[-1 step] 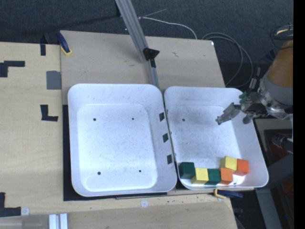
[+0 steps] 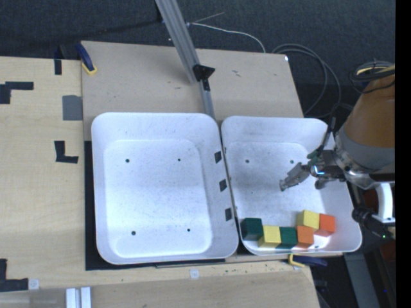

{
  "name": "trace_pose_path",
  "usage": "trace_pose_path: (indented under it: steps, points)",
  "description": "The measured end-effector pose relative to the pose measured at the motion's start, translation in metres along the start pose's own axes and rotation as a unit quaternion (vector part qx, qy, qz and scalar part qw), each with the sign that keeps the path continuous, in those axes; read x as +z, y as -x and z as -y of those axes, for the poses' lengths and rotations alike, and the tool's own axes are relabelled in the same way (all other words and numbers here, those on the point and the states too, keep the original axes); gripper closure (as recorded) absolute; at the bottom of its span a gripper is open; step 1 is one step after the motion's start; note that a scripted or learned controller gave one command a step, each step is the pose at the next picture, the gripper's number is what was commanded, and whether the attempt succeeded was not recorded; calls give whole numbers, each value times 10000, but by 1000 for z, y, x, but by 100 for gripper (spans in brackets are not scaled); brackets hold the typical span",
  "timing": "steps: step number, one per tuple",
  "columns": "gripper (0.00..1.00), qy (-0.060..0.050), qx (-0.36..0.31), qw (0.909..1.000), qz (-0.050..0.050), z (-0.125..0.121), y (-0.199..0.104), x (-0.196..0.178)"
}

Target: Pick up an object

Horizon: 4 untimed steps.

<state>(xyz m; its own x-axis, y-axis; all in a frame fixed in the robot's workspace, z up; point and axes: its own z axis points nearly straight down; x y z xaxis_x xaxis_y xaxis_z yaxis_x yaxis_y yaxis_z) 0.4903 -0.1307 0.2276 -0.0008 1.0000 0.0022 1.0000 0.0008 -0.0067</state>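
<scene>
Camera view shows us the gripper (image 2: 290, 179) over bare floor in the right bin (image 2: 270, 133), its 2 fingers slightly parted around nothing. We should swing toward the near wall and come straight down on the dark green block (image 2: 252, 227), the loosest of the row. The yellow block (image 2: 271, 235) touches it, and the bin's rim crowds the approach.

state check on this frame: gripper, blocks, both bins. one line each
gripper: over the right bin's floor, nothing seen between its fingers
blocks: clustered along the right bin's near edge, touching each other, none lifted
right bin: holds all the blocks
left bin: no blocks in it
</scene>
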Motion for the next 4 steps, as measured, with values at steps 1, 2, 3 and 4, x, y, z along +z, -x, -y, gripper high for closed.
trace_pose_path:
  steps: [1, 2, 3, 4]
  points:
    - [0, 21, -1, 10000, 18, -30, 15, 20]
    - [0, -6, 8, 10000, 4, -3, 15, 68]
    - [0, 71, -18, 10000, 20, -35, -3, -37]
    - [0, 28, 8, 10000, 26, -76, 35, 8]
